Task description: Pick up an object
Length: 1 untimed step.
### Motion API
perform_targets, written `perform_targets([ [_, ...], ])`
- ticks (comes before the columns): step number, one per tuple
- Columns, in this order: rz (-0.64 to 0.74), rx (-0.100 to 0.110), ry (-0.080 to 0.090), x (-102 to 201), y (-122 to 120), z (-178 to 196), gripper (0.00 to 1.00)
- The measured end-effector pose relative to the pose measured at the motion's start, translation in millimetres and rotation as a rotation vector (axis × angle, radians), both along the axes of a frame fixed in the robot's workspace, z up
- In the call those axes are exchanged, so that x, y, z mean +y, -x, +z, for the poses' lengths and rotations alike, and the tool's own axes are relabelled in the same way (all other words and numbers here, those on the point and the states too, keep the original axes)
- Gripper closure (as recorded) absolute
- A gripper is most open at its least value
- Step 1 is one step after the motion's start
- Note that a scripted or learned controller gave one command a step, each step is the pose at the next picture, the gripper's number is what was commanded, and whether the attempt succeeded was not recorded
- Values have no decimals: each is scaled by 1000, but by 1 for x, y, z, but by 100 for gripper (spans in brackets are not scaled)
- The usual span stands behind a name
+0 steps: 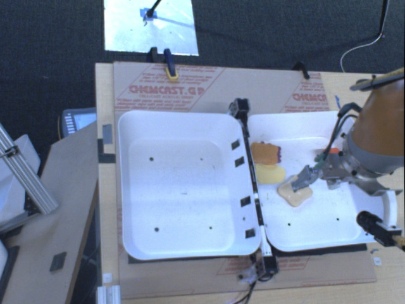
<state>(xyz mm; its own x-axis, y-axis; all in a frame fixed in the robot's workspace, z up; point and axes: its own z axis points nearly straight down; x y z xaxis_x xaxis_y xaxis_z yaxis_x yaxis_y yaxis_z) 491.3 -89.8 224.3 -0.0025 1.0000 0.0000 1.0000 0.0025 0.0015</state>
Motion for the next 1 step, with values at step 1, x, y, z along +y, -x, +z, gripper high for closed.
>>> perform_targets([
  [1, 2, -3, 0, 0, -1, 11, 100],
])
